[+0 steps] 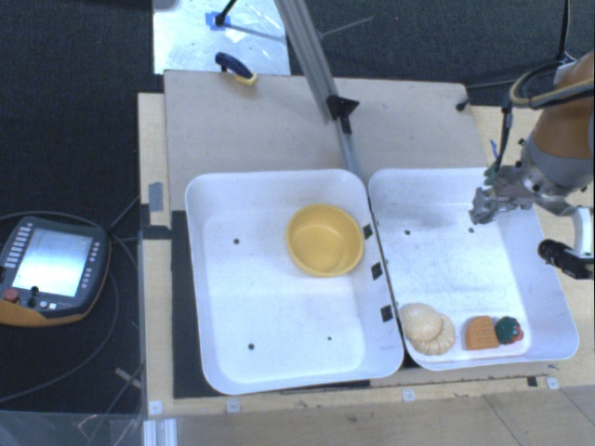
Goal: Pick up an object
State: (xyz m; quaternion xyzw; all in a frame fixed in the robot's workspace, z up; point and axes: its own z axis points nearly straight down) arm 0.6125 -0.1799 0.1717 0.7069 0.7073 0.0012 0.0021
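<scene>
A yellow bowl [324, 239] sits in the left bin [232, 342], near its right side. In the right bin [548, 314], along the front wall, lie a cream shell-shaped toy [427, 327] and an orange toy carrot with a green top [492, 332]. My gripper [482, 209] hangs over the far right part of the right bin, well away from all three objects. Nothing shows between its fingers.
A metal pole [311, 54] slants down from the top to the gap between the bins. A teach pendant [51, 269] lies on the floor at the left. A blue and yellow clamp [236, 67] sits on the board's far edge.
</scene>
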